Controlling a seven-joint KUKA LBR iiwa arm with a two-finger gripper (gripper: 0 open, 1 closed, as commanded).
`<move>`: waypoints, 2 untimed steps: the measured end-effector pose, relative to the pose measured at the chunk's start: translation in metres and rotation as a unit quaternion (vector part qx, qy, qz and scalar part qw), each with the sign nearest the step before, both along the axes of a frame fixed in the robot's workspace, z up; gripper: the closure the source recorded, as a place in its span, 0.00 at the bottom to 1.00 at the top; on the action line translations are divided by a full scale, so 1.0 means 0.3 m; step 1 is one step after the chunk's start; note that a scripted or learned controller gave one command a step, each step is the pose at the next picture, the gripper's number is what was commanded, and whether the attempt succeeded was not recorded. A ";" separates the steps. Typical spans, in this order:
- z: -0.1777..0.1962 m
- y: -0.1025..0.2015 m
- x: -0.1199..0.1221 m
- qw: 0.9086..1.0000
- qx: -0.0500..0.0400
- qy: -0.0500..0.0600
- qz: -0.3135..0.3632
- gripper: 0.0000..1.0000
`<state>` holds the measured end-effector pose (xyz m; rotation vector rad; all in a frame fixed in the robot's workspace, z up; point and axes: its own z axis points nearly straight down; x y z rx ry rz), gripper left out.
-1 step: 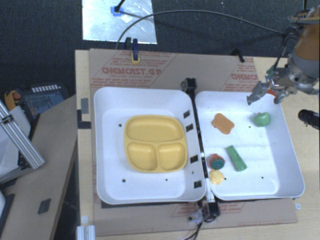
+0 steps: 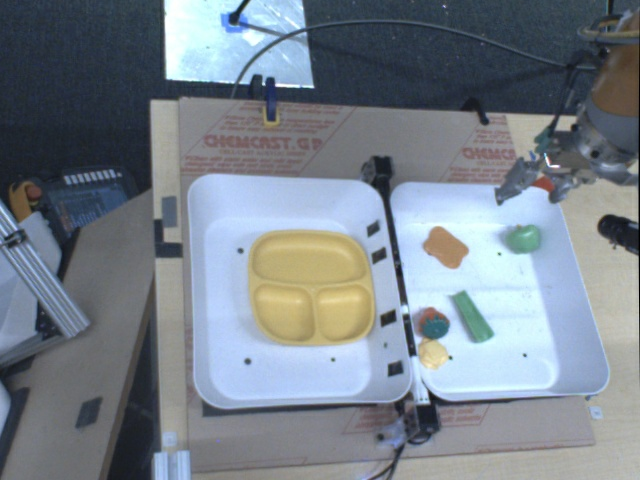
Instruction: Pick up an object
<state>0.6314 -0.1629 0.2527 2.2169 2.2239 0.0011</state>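
The right bin [image 2: 560,353] holds several small items: an orange piece [image 2: 445,246], a round green object [image 2: 523,237], a long green block [image 2: 470,316], a teal and red item [image 2: 433,322] and a small yellow item [image 2: 432,354]. My gripper [image 2: 531,190] hangs over the bin's far right edge, up and slightly right of the round green object. Its two fingers are spread open with nothing between them. A small red-orange spot shows on the gripper body.
The left bin [image 2: 215,218] holds a yellow three-compartment tray [image 2: 310,286]. A black divider with clips [image 2: 388,268] runs between the bins. A cable arcs over the far side of the bench. Grey equipment stands at the left.
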 end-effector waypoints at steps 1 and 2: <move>-0.140 -0.008 -0.008 1.000 0.000 0.001 -0.001 0.00; -0.339 -0.023 -0.029 1.000 0.000 0.002 -0.001 0.00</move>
